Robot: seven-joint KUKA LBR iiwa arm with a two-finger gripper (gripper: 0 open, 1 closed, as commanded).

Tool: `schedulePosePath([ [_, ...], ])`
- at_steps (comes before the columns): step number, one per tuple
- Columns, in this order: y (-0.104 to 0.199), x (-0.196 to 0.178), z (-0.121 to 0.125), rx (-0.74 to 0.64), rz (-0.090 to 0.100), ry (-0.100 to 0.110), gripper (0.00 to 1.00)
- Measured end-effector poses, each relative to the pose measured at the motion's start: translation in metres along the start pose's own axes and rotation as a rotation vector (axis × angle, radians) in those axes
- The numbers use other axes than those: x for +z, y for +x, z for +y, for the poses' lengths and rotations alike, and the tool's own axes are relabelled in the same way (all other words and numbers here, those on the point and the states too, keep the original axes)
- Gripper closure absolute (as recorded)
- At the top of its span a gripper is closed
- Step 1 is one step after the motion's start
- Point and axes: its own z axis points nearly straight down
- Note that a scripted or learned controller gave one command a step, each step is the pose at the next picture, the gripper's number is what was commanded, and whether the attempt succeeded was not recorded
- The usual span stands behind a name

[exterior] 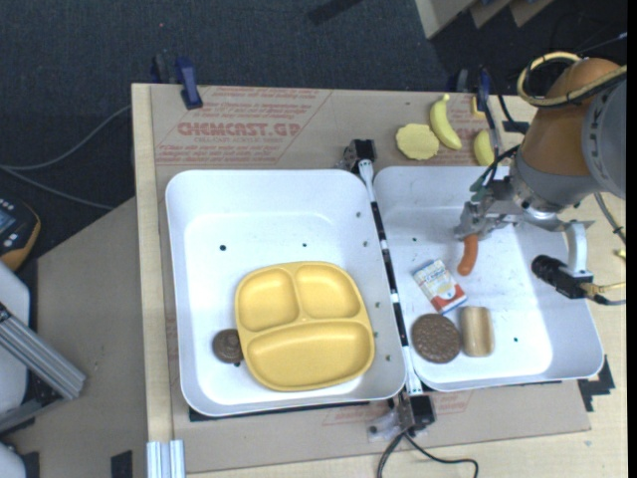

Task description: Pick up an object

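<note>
In the right bin (557, 361) an orange sausage-shaped piece (467, 256) lies near the middle. A small red and white carton (439, 285) sits just below it. Nearer the front lie a round brown cookie (436, 337) and a tan cylinder (477, 330), side by side. My gripper (480, 219) reaches in from the right and hangs low over the upper end of the orange piece. Whether it touches the piece I cannot tell.
The left bin (199, 217) holds a yellow divided plate (304, 324) and a brown cookie (227, 345) at the plate's left edge. Behind the right bin, on the bench, lie a banana (446, 123) and a yellow slice (418, 141). The grey arm (562, 157) covers the bin's back right corner.
</note>
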Motion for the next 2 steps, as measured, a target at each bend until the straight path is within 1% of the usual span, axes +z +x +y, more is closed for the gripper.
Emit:
schedulePosePath([
  [1,0.054,0.027,0.031,0.001,-0.001,0.002,1.00],
  [2,0.113,-0.078,-0.045,0.002,0.003,0.002,1.00],
])
